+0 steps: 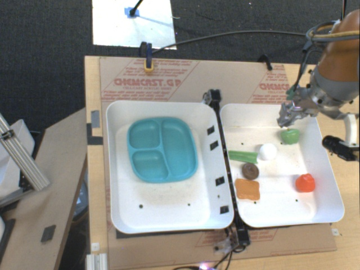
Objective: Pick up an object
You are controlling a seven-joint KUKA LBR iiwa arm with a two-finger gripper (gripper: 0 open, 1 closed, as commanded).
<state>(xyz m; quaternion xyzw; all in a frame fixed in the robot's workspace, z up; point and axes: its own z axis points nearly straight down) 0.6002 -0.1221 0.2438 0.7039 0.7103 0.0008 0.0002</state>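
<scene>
In the right bin lie several small objects: a green rounded piece, a white ball, a long green stick, a brown disc, an orange flat piece and a red piece. My gripper hangs over the far part of that bin, just above and behind the green rounded piece. Nothing shows between its fingers, and the arm's orange band rises above it at the right.
The left bin holds a teal divided plate. A black hinge strip runs between the bins. A white sheet lies on the dark floor beyond the bench, and a cable crosses the back.
</scene>
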